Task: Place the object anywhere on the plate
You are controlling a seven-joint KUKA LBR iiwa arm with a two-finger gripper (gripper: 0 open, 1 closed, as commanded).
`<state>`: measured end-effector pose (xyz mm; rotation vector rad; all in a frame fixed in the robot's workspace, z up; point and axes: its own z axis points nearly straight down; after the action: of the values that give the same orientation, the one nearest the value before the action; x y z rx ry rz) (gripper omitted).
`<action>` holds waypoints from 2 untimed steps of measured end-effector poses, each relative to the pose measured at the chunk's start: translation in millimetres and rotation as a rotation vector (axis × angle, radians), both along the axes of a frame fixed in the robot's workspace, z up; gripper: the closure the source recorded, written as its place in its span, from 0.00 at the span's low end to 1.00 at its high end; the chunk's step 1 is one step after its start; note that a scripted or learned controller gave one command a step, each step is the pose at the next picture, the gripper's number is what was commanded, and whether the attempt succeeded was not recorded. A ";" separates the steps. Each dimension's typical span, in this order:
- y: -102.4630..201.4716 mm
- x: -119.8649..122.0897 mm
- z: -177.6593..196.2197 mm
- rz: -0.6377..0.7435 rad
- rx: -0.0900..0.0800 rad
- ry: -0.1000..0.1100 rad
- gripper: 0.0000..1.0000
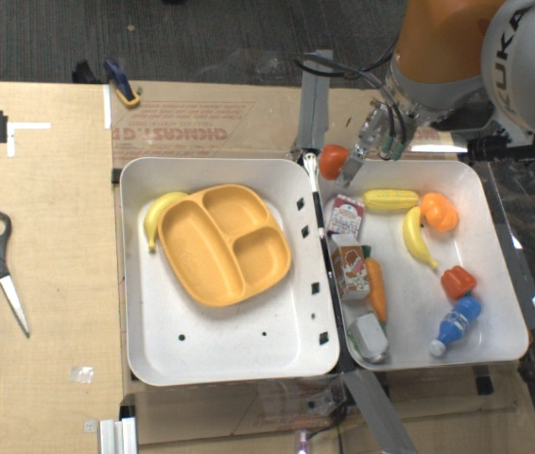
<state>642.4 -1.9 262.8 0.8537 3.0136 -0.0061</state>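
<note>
— Orange-red tomato (333, 158): is it caught in the gripper (354, 166)?
— Yes, the jaws close narrowly on it, above the bins' divider; the yellow plate (224, 244) lies well left, below.

The rounded grey metal arm (532, 41) at the upper right of the frame bears dark "KU" lettering. A broad, glossy orange band (442, 17) circles its wrist, with a thin black cable just above. Below sits a small metallic two-finger gripper (371, 149).

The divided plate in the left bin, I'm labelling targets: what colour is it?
Yellow-orange divided plastic plate, plain, seen best in the camera view.
</note>
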 end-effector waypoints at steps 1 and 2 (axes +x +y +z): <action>50.8 -36.1 -61.1 0.147 0.006 0.008 1.00; 121.1 -16.3 -143.8 0.135 0.007 0.001 1.00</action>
<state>626.2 119.2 119.0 0.6491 3.0673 0.0048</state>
